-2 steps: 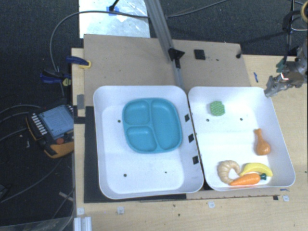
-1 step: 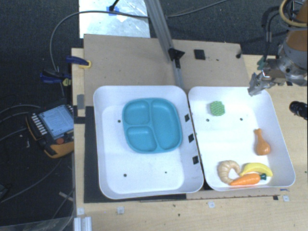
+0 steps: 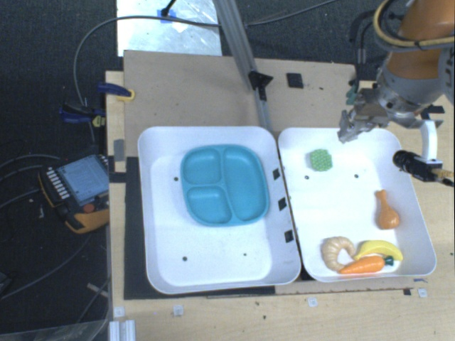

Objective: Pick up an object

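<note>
The claw (image 3: 350, 131) hangs over the far rim of the right bin (image 3: 334, 212), and whether it is spread or pressed together I cannot tell. Below it, a green textured ball (image 3: 320, 160) sits alone, well apart from the orange drumstick-shaped toy (image 3: 386, 212). Banana (image 3: 380, 249), carrot (image 3: 363, 265) and croissant (image 3: 335, 250) huddle in the near corner; the left bin (image 3: 213, 261) carries a blue divided plate (image 3: 225, 184).
</note>
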{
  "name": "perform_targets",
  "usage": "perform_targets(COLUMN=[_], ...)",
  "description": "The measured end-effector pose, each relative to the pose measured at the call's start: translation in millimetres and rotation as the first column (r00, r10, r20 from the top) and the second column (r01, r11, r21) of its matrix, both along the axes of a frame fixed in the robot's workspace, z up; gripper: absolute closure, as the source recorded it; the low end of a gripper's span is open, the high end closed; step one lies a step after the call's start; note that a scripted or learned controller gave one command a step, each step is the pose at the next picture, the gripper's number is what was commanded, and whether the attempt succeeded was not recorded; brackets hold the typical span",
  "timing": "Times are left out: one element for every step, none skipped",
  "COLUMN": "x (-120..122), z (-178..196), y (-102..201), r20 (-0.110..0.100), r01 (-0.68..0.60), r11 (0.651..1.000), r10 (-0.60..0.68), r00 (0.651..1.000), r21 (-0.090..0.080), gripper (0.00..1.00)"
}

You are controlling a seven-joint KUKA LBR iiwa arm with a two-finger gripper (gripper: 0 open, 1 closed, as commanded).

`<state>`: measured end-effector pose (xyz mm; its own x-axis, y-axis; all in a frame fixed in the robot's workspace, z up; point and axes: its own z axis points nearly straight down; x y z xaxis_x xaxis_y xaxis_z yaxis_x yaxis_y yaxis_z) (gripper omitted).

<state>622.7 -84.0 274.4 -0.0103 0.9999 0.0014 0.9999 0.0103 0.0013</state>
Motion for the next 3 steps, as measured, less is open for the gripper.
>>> perform_targets(x=[-0.3,7.0,12.3], z=[0.6,-1.7,-12.3], y=[52.5,99.9,162.0], r20=[0.000,0.002,0.001], r01=[-0.001,0.000,-0.001], r11=[1.000,1.000,1.000], r10=[0.001,0.000,0.001], r00=[1.000,1.000,1.000], r21=[0.000,0.000,0.001], gripper=[1.00,1.00,1.00])
